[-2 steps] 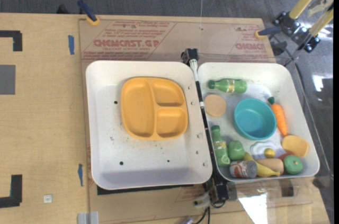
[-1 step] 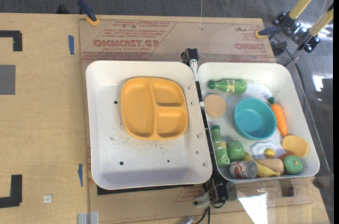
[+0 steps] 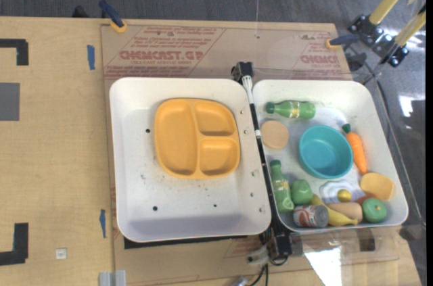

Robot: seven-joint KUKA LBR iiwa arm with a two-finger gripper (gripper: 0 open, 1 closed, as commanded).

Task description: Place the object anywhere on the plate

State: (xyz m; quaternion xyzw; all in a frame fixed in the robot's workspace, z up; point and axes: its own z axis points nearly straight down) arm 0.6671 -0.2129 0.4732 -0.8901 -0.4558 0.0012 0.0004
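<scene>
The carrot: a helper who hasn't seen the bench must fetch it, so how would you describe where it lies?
Look in the right-hand white bin, the one crowded with toy food. Find the teal bowl near its middle; the carrot lies just right of that bowl, towards the bin's right wall. It is the only long, tapering orange piece, with a small green top.

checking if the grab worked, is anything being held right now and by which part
Nothing is seen held. The plate sits in the left bin, and the teal bowl, carrot and bottles lie loose in the right bin.
</scene>
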